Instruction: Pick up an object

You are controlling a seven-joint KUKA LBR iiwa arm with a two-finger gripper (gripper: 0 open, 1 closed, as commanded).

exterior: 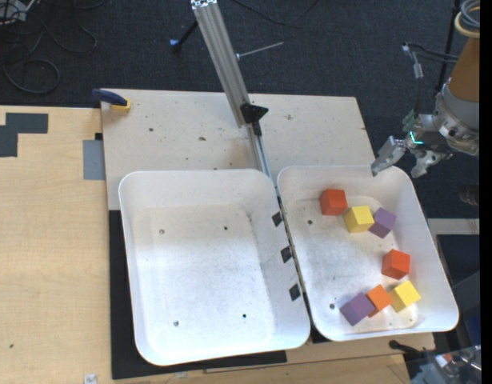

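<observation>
Right shallow white plastic bin point(438, 294): seven small blocks crowd its right half, left half bare. Two-finger metal gripper point(406, 157) hangs over the far right rim, apparently spread open, holding nothing. Nearest it, a red-orange cube point(334, 202), down-left and apart. No legible writing.

Position: one fixed camera above the pale wooden bench point(310, 122).
Direction: looks down at a slant.
Framing: far enough back to take in the two shallow white plastic bins point(130, 214), side by side, whole.
Arm side: view's right.
</observation>
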